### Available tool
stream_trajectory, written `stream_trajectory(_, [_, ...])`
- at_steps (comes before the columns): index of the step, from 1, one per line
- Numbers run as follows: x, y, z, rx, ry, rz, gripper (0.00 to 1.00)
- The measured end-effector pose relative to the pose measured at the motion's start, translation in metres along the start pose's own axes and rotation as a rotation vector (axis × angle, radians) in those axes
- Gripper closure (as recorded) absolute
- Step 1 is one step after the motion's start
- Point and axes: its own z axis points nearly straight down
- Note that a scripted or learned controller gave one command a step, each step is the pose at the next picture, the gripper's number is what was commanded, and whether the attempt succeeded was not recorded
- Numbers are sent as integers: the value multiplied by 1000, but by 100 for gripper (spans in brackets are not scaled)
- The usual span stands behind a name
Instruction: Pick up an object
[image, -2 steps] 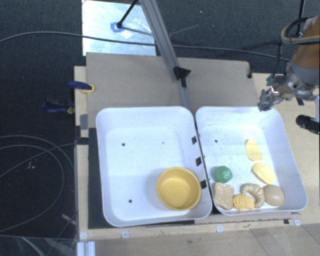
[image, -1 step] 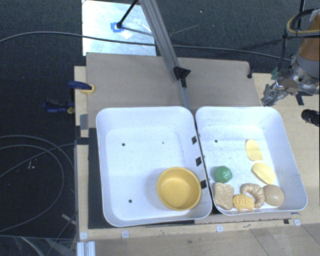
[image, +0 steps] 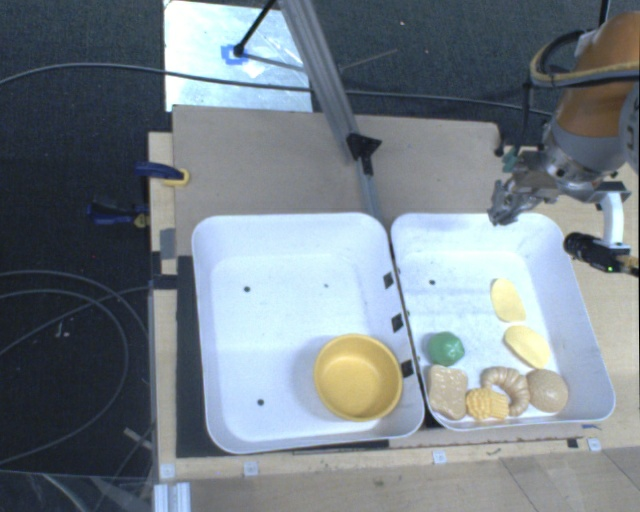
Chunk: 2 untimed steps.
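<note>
My gripper (image: 503, 212) hangs over the far right corner of the right bin (image: 470, 240), with nothing visible between its fingers. Well in front of it, in the right bin, lie a pale yellow slice (image: 507, 299), a second yellow slice (image: 527, 346), a green round piece (image: 446, 348), a beige cracker-like piece (image: 448, 391), a corn cob (image: 487, 405), a pretzel-shaped piece (image: 505, 383) and a tan round piece (image: 547, 391). A yellow bowl (image: 358, 376) sits in the left bin (image: 260, 260) near its front right corner.
A grey pole (image: 335, 100) slants across the bench behind the bins. Blue and yellow clamps (image: 150, 190) grip the bench's left edge. Cables lie on the dark floor at left.
</note>
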Motion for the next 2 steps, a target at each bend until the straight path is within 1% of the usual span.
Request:
stream_trajectory(1, [58,-26,1,1,1,0,100])
stream_trajectory(2, [110,-39,-6,0,1,-1,100])
